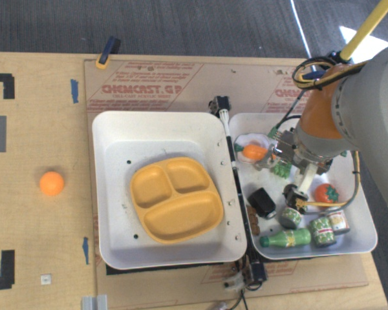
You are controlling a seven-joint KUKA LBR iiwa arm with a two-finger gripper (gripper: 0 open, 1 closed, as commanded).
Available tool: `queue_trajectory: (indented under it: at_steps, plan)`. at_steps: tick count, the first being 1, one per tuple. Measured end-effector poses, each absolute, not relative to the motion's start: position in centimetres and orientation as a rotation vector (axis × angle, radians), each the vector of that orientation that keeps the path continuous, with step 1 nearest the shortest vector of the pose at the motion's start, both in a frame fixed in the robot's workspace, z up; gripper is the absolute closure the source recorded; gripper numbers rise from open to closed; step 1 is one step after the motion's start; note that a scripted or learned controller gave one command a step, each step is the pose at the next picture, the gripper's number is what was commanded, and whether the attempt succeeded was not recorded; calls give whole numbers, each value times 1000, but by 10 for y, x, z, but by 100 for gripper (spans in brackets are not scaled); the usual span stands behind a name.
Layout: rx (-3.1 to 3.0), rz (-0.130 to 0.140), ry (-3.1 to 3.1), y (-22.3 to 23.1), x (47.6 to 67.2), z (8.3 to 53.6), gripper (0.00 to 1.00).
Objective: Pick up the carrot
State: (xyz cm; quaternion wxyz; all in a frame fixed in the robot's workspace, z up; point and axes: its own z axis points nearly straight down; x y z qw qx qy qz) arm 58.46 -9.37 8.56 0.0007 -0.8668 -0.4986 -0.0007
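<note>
**A:** Carrot (253,152): is it picked up?

**B:** Not as far as I can see. The gripper (273,155) is low in the right bin (370,239), just right of the carrot. Its tip is too cluttered for me to tell whether it is spread, closed or clamped on anything. I also cannot tell whether it touches the carrot.

**A:** And the carrot itself?

**B:** It appears to lie on the bin floor, toward the far left corner. So I judge the approach roughly done, with the grasp unconfirmed and the lift not yet made.

**A:** What is around it?

**B:** Going outward, there is a small green piece (282,169) just near of the gripper. A black object (262,201) sits nearer again, and a red piece (325,193) lies to the right. A green bottle (284,239) and some small cans (323,231) lie along the near edge. All of these are apart from the carrot.

**A:** Anything in the other bin?

**B:** The left bin (110,173) holds a yellow divided plate (176,199). Far left on the bench, an orange ball (52,183) lies well away. It is not the target.

**A:** What remains, then?

**B:** Closing securely on the carrot and raising it clear of the bin.
</note>
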Motion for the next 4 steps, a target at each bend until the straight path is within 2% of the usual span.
queue_trajectory:
  at_steps: [1,2,3,4]
  plan:
    - [-2720,-3,-1577,-119,654,225,0]
    - [-2798,5,-1421,-64,594,184,0]
    - [-2939,6,-1097,-16,559,184,0]
    - [-3010,3,-891,-63,552,184,0]
